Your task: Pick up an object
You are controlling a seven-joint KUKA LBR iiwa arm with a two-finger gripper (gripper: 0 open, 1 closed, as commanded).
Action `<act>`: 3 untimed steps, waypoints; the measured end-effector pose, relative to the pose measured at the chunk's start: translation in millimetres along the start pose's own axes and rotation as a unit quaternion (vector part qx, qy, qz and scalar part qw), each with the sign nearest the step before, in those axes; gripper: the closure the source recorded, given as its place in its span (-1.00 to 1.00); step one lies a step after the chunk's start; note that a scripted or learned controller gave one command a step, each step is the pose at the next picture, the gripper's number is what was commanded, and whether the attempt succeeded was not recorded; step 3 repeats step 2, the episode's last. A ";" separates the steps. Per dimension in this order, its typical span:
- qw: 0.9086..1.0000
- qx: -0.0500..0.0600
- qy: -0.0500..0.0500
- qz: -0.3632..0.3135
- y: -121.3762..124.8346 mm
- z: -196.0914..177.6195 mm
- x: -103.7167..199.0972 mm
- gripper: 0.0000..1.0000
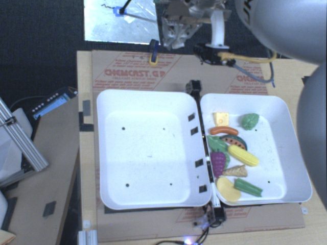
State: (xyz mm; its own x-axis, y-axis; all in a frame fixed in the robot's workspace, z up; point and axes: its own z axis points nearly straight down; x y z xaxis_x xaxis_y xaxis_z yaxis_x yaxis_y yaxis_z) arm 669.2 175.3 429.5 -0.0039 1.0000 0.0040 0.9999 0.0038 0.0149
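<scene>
Lying at the near edge of the right bin point(286, 137), a green bean point(248, 188) touches a pale yellow round piece point(228, 190). Just beyond them in that bin sit a tan cone point(235, 171), purple grapes point(218, 162) and a yellow corn cob point(243, 155). Farther back lie a red sausage point(224, 131), a cheese cube point(221, 119) and a green leafy lump point(250, 120). Beside it stands the left bin point(148, 147). Well beyond both bins, past the counter point(127, 70) edge, hangs the end effector point(173, 37); its grip cannot be told.

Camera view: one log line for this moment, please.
hand raised behind bins | holding nothing visible | toy food in right bin | pick not started
</scene>
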 end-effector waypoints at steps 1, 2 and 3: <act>1.000 0.000 0.000 0.001 0.4 -114.6 -14.0 1.00; 1.000 0.008 0.000 -0.005 -117.0 -108.2 38.6 1.00; 1.000 0.008 0.000 -0.005 -117.0 -108.2 38.6 1.00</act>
